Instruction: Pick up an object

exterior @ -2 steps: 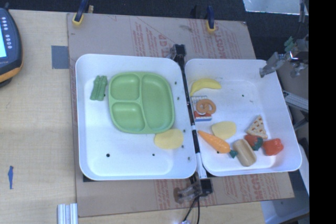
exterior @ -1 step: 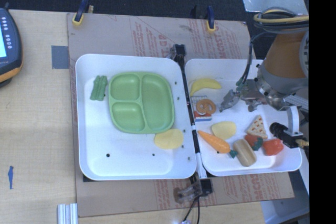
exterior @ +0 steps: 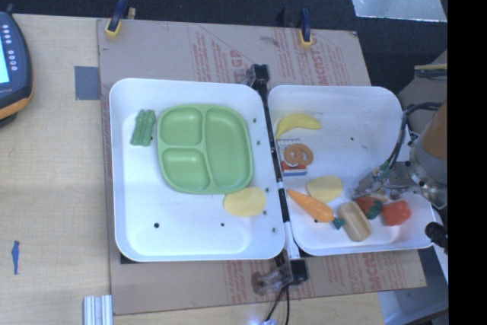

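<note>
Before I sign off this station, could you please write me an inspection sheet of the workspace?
Surface: wooden bench, cardboard sheet under two white bins.
Job's things: right bin holds banana, orange-and-white packet, yellow piece, carrot, hot dog bun, red items.
Clutter: left bin holds green divided plate, green piece, yellow piece.
Claw: claw low over red items; grip unclear.
Cables: hose along arm.
Surroundings: clamps, pendant.
</note>
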Motion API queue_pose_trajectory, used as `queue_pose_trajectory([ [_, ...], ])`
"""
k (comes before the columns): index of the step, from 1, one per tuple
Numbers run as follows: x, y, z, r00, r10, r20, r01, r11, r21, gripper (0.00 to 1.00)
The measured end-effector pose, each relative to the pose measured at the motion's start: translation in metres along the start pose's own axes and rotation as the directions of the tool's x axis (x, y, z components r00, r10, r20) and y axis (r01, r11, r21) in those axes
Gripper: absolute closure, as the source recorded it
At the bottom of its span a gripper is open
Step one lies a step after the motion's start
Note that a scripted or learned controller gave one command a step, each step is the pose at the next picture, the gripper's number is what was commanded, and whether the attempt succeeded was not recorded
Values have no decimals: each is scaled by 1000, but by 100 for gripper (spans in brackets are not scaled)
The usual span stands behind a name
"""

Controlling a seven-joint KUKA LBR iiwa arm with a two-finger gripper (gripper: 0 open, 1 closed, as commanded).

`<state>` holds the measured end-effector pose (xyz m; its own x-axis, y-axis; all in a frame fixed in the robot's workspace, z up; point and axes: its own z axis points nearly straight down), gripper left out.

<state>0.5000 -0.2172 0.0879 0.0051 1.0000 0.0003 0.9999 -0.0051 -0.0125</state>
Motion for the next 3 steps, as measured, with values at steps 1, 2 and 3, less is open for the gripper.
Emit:
queue_pose_trajectory([
  [1, 4, 5, -14, 1000, -11, 0, 11, 1000, -8, 100],
  [2, 139, 50, -110, 1000, -23, -2, 23, 1000, -21, 100],
  [3, 204, 122, -106, 1000, -17, -2, 17, 1000, -15, 100],
])
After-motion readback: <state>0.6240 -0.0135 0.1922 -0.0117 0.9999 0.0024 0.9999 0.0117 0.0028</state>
